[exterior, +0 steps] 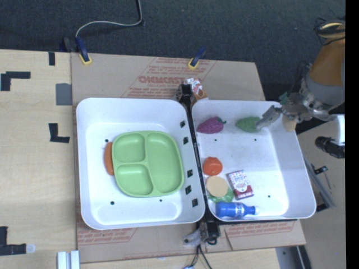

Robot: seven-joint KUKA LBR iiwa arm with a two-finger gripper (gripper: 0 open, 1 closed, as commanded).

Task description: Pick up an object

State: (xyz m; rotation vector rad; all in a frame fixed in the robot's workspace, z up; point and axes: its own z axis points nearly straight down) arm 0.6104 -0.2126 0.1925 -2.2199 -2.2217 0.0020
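We see the arm (325, 77) reaching in from the right over the right bin (283, 167), its gripper (268, 118) slanted down at the bin's far edge, touching a green leafy item (245, 124); we cannot tell what it grips. The left bin (95, 150) holds a green divided plate (148, 163). Both bins rest on a cardboard sheet (162, 80).
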